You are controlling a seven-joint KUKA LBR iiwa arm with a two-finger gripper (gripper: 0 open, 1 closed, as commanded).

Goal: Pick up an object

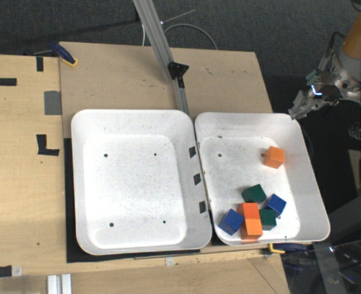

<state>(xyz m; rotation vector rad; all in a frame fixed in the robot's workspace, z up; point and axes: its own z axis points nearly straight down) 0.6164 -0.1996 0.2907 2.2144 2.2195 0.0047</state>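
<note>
Nearest the camera, by the right bin's (303, 164) front edge: long orange block (251, 220), long axis running front to back, hemmed by two blue cubes (231, 221) and two green cubes (254, 194). Alone toward the bin's back right, an orange cube (274, 157). Gripper (303, 108) beyond the back right corner; jaw state impossible to tell.

Bench (125, 78) I was watching held two white bins (89, 164) side by side, plus maybe black tape marks (43, 144).
</note>
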